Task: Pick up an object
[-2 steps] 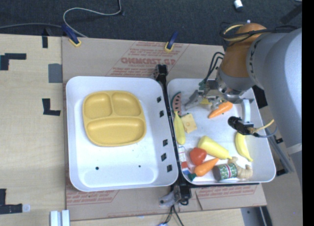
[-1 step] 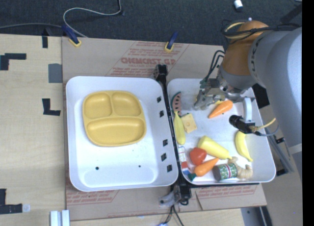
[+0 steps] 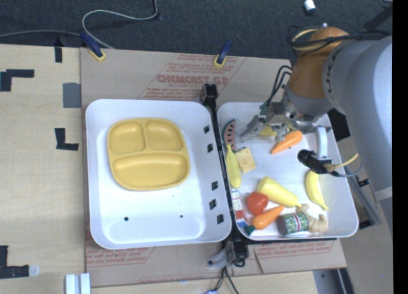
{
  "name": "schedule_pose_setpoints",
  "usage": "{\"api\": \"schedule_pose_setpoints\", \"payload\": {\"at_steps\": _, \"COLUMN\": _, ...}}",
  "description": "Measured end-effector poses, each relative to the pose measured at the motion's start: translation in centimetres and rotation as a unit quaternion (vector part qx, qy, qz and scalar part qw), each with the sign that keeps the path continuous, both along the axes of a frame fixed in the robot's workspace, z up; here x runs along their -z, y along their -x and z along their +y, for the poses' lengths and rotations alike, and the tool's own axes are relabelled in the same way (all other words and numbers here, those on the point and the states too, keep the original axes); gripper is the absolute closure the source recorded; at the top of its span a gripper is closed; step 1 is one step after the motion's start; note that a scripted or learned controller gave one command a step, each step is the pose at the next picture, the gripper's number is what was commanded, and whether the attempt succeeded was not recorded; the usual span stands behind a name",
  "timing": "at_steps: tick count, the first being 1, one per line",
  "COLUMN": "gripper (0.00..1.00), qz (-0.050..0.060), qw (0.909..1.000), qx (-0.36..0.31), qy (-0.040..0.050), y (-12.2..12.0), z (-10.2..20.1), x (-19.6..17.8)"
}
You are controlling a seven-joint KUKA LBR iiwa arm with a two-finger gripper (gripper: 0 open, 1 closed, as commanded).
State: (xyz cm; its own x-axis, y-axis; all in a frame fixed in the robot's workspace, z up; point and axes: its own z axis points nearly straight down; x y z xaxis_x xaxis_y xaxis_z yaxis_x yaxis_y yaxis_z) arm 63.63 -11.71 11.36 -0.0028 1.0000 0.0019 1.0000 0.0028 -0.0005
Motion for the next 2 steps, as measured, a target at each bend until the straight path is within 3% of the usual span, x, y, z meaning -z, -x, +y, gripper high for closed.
{"api": "schedule_pose_setpoints", "payload": {"at_steps": 1, "gripper": 1.00, "qz": 0.000, "qw": 1.0000, "qx": 0.000, "qy": -0.0009, "y": 0.00, "z": 0.09, "x": -0.93}}
{"api": "schedule_pose_setpoints", "payload": {"at_steps": 2, "gripper": 0.00, "qz": 0.001, "qw": 1.0000, "qx": 0.000, "qy": -0.0009, "y": 0.01, "z": 0.08, "x": -0.92}}
